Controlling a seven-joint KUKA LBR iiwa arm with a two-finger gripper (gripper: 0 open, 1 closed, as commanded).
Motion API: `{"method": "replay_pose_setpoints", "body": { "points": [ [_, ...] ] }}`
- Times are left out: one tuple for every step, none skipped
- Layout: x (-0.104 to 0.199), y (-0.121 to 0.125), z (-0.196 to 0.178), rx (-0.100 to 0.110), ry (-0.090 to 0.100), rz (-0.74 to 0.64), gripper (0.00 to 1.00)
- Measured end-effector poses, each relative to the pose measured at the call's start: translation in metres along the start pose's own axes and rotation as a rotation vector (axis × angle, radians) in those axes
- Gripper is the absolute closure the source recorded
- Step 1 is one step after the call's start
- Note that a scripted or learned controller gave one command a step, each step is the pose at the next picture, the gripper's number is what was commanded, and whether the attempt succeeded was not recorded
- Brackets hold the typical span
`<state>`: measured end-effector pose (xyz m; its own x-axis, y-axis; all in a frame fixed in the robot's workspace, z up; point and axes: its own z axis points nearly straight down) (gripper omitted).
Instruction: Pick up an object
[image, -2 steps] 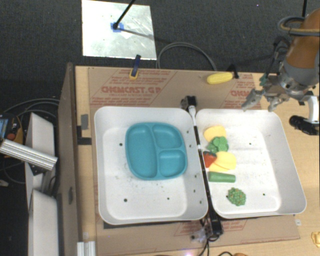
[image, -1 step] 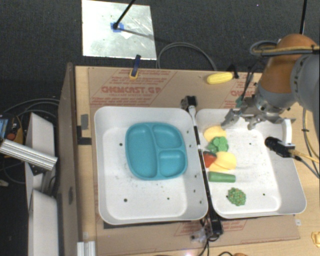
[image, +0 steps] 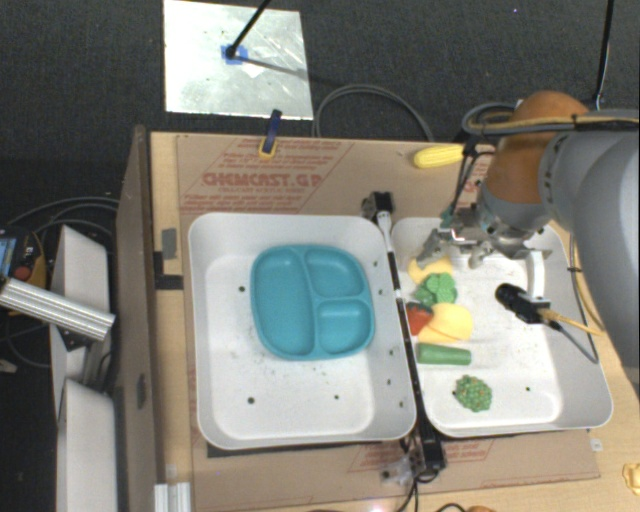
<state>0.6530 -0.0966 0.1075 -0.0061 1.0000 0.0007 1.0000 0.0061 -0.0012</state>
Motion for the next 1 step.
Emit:
{"method": "replay_pose_setpoints", "body": {
  "points": [
    [-0.0156, -0.1175, 0.0251, 0.009, 0.001, 0.01, 0.0]
  ]
}}
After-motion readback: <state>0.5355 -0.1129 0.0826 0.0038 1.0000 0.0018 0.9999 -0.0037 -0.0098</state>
